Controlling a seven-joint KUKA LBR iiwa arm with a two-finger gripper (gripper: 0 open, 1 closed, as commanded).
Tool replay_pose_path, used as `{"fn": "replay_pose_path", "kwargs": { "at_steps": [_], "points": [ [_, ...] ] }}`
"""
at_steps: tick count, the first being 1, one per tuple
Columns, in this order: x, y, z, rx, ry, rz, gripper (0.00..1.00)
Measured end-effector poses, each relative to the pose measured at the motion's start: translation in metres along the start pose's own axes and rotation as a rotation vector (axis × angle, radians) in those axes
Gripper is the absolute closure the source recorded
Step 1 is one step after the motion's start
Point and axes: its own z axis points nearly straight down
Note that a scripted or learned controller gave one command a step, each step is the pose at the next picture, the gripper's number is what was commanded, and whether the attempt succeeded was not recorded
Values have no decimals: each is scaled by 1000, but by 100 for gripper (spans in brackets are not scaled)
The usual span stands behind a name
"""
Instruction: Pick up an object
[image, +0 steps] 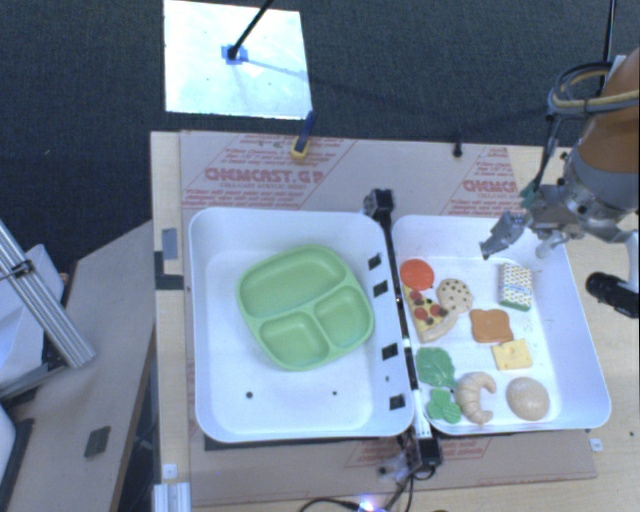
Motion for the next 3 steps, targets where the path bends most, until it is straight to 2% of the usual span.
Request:
{"fn": "replay_pose_path", "kwargs": {
  "at_steps": [1,3],
  "points": [
    [0,2,-6,-11,-2,-2,0],
    [-16,-2,96,-7,-1,1,0]
  ]
}}
